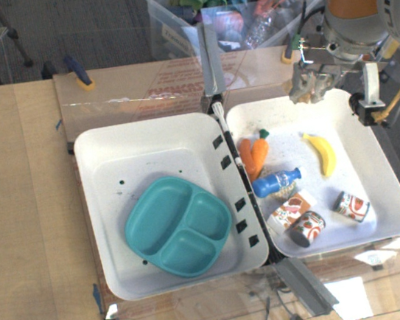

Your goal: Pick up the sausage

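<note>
**Camera view: sausage candidate sits left of and nearer than the gripper**

Camera view has the grey arm's two-finger gripper [311,90] over the far rim of the right-hand shallow white bin [380,166]. It is blurred against the rim, so I cannot tell whether the jaws are apart or together. Nothing is visibly held.

My best guess for the sausage is the slim orange-red piece [244,158] lying against the divider at the bin's left wall. It touches or nearly touches the orange toy carrot with a green top [259,152]; I cannot separate the two cleanly. Its long axis runs roughly along the divider, from far to near.

From the gripper, that piece lies to the view's left and toward the camera, with bare bin floor between them. The yellow toy banana [323,153] lies close below the gripper, off that line. The small blue plastic bottle [276,182] lies just near of the target.

I judge the grasp should close across the short width, and the carrot and the wall leave little room.
</note>
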Robot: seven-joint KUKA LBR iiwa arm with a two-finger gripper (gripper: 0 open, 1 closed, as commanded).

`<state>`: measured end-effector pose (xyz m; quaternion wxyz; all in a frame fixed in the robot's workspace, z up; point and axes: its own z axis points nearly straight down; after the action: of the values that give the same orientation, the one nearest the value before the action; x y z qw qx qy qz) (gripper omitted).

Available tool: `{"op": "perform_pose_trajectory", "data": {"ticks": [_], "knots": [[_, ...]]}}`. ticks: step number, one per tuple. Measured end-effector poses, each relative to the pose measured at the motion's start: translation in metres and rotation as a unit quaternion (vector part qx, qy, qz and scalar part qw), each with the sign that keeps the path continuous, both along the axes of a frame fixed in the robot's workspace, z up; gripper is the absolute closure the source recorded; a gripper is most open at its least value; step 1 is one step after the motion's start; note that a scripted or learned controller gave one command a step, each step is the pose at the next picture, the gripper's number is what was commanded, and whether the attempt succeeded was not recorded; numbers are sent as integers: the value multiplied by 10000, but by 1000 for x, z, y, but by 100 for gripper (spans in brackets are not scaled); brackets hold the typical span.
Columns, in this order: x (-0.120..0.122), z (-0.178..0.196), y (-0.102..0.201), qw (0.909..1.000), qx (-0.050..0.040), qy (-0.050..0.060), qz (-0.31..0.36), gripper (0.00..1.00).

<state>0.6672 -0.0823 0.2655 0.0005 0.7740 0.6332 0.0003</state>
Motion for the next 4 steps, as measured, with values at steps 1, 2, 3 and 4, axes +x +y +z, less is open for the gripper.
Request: {"op": "perform_pose_trajectory", "data": {"ticks": [1,2,3,4], "knots": [[0,18,40,9947,-6,-6,1028,100],[-18,-74,43,9821,6,16,1884,100],[0,-49,103,9875,-1,-4,1578,100],[-36,-63,166,10000,5,34,62,100]]}}
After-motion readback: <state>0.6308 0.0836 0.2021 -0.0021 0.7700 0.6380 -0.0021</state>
